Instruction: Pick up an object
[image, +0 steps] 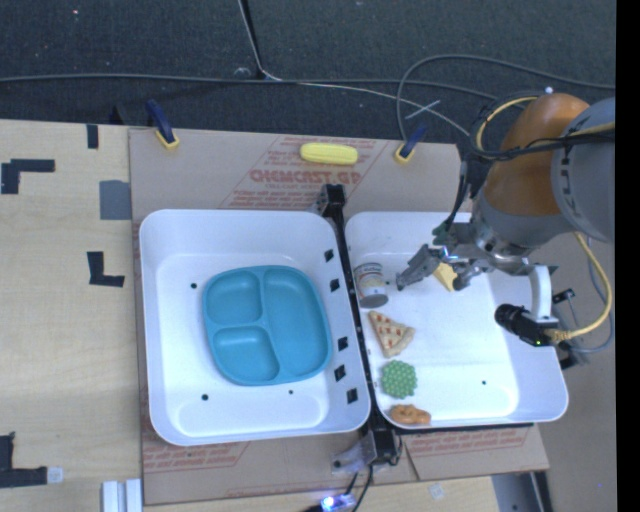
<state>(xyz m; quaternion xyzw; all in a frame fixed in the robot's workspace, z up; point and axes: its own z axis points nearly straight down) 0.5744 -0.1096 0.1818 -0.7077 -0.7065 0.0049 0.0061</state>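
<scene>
— Where's the yellow plastic piece (447, 279)?
— In the right white bin (500, 385), between the gripper's (432, 268) spread fingers (414, 270); its long axis can't be told.
— The wedge-shaped toy pizza slice (389, 332)?
— Tip pointing down-right.

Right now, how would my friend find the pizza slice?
Look in the right bin, along its left wall. The pizza slice lies between the can above and the green ball below. It is the only flat tan triangle, dotted red.
</scene>
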